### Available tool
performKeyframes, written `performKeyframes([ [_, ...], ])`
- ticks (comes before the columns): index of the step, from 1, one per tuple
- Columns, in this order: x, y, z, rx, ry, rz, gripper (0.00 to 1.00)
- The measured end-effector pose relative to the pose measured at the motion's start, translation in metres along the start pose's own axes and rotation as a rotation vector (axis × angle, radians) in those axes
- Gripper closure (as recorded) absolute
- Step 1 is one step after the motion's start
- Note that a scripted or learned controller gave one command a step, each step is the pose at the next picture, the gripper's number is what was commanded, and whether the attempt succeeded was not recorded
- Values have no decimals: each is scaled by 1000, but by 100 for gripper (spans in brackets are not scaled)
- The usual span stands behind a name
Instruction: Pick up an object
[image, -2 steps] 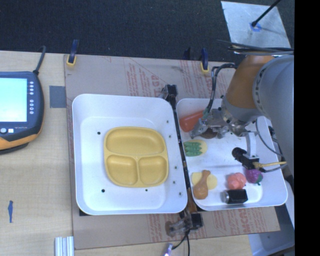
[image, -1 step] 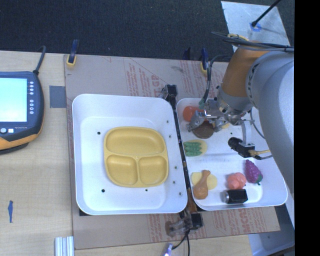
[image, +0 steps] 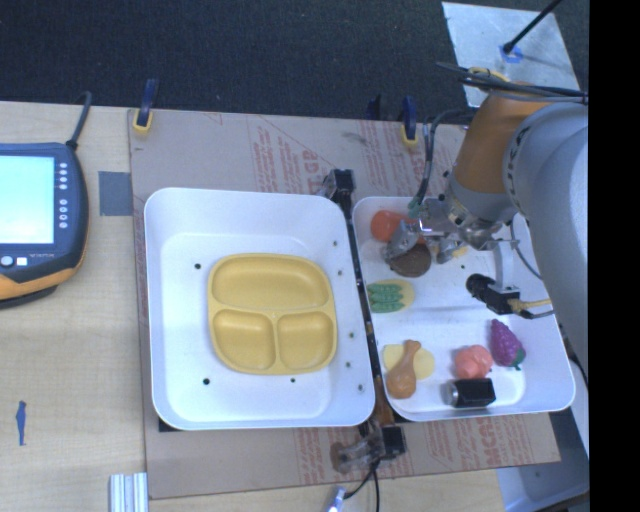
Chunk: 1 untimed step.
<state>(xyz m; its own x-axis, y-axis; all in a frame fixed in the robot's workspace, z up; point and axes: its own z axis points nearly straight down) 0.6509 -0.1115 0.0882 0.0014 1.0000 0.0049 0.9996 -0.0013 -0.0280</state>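
Note:
The right bin (image: 540, 400) holds several toy foods. My gripper (image: 417, 238) hovers low over the bin's far left part, right above a brown rounded piece (image: 411, 263) that touches or sits just under its tip. A red tomato-like ball (image: 384, 225) lies just left of the gripper. A green pod (image: 388, 295) lies nearer the front, beside the bin's left wall. The view does not show whether anything is held.
A brown drumstick (image: 403, 370) on a yellow slice (image: 423, 362), an orange-pink piece (image: 472, 359), purple grapes (image: 506, 343) and a black can (image: 470, 392) lie along the right bin's front. The left bin (image: 180, 395) holds a yellow divided plate (image: 272, 310). A teach pendant (image: 35, 215) sits at far left.

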Motion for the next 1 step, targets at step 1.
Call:
performKeyframes([
  [1, 0, 0, -10, 0, -2, -6, 100],
])
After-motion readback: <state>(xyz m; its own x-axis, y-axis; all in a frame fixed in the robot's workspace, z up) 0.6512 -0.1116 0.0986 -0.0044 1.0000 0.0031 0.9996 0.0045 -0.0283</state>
